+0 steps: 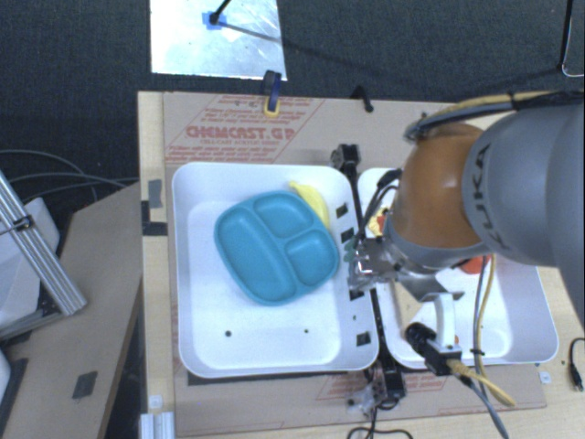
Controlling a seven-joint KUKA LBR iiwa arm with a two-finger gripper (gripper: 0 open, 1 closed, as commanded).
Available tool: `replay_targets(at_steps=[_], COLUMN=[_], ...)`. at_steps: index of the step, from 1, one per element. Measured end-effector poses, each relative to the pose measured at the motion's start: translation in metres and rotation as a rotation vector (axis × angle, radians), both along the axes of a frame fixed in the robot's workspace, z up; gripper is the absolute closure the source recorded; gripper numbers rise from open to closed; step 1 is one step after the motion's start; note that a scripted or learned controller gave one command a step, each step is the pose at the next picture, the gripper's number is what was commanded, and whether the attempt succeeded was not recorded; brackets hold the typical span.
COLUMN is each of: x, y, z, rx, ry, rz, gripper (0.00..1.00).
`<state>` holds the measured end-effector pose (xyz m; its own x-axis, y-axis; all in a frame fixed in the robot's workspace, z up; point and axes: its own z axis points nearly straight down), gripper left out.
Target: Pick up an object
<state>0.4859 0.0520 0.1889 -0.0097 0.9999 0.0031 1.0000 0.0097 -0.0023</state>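
Right bin [530,337], lower right: arm's wrist [439,199] hangs over its left part; claw hidden beneath, state cannot be told. Orange item [472,264] peeks out at wrist's right edge. Nothing seen lifted; pick judged undone. Left bin [201,273], centre: blue tray [274,245], yellow item [311,196] at its upper edge, both well left of wrist.

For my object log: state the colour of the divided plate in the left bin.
The divided plate is light blue, seen in the camera view.
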Motion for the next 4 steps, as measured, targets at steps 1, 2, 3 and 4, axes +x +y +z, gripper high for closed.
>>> replay_targets(at_steps=[1,2,3,4], x=[0.001,0.057,0.005,0.005], y=[0.062,0.125,0.079,0.081], z=[0.048,0.062,0.198,0.189], rx=[0.001,0.001,0.003,-0.002], ry=[-0.008,-0.009,-0.017,-0.005], rz=[0.001,0.0,-0.007,-0.004], gripper=[1.0,1.0,1.0,0.0])
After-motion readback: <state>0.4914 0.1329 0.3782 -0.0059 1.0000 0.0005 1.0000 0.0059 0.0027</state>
